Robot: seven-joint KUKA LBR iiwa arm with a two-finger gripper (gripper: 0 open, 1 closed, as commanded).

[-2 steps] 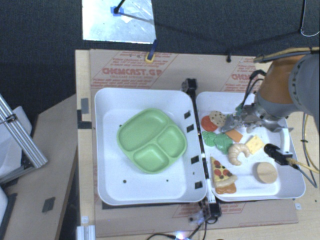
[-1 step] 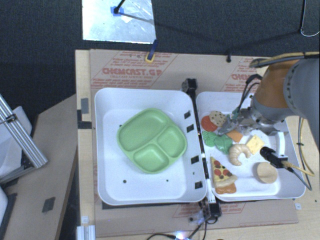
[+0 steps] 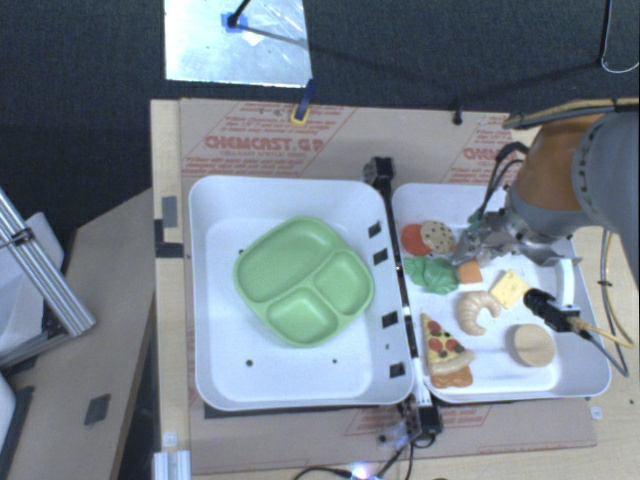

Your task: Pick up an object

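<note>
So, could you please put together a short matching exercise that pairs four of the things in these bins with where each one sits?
Things:
1. green divided plate
2. pizza slice
3. croissant
4. round tan block

Places:
A. right bin, near front right corner
B. middle of the left bin
C. right bin, front left, beside the divider
D. middle of the right bin, beside the yellow cheese wedge

Pairs: 1-B, 2-C, 3-D, 4-A
</note>
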